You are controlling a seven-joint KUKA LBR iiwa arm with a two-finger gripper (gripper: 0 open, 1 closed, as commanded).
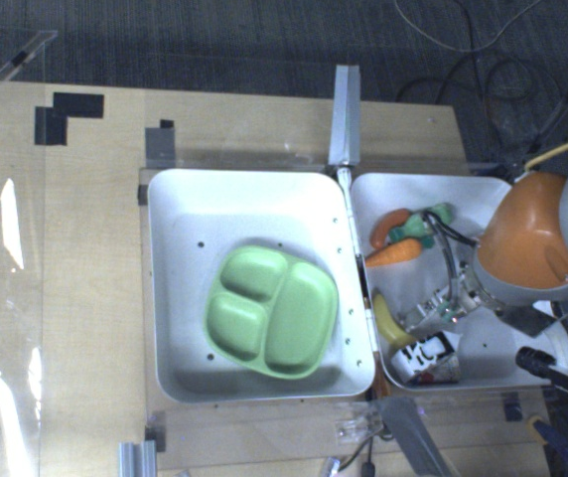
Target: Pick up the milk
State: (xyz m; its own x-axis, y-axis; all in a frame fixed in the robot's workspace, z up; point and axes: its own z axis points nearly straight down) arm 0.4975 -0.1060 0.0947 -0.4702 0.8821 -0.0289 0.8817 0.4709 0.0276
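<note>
The milk (431, 352) is a small white carton with black markings. It lies at the front of the right bin (483, 189), close to the front wall. My gripper (441, 308) hangs low in that bin, just behind the carton and partly over it. The orange band (527, 235) of the arm sits to its right and hides the bin's right half. Whether the gripper touches the carton is hidden by the wrist and cables.
A yellow banana (389, 323) lies left of the milk by the divider. Behind the gripper lie an orange carrot (395, 254), a second orange piece (391, 225) and a green item (433, 217). The left bin (180, 217) holds a green divided plate (272, 310).
</note>
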